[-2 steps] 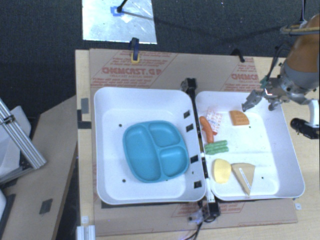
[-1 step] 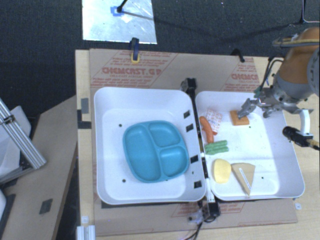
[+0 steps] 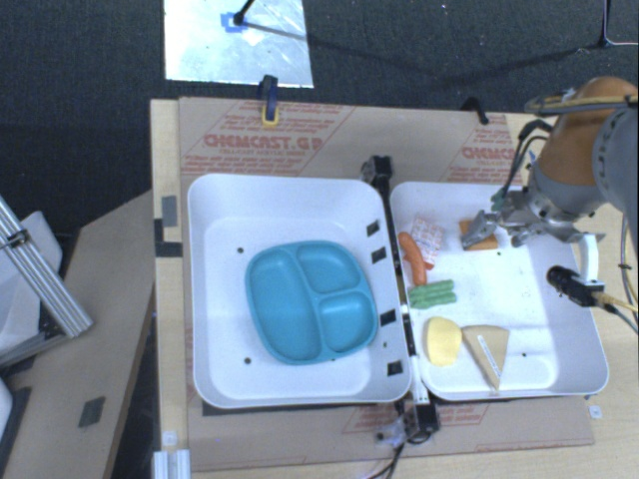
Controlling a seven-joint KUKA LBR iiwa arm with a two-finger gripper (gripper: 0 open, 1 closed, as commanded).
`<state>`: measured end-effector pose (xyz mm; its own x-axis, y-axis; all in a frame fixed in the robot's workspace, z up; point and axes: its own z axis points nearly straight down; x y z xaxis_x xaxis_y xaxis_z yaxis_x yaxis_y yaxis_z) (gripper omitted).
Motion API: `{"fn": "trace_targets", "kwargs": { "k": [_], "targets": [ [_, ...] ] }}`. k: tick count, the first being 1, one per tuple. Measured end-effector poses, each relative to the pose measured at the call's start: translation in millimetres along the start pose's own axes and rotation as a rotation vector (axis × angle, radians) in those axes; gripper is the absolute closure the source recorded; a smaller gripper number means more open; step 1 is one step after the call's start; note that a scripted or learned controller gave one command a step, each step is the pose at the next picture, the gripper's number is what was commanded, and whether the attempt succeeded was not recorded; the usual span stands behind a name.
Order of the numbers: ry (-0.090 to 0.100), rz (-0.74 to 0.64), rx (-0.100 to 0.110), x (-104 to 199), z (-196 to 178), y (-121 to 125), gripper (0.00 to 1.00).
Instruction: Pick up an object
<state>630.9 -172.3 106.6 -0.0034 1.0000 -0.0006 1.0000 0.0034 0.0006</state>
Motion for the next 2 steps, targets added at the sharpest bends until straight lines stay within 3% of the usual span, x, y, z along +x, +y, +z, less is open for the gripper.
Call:
{"fn": "trace_targets", "kwargs": {
  "k": [1,2],
  "targets": [
    [-0.001,-0.001,-0.005,0,-13,1,1.0],
    [-0.001,-0.002,-0.006,4,-59,7,1.0]
  ]
}}
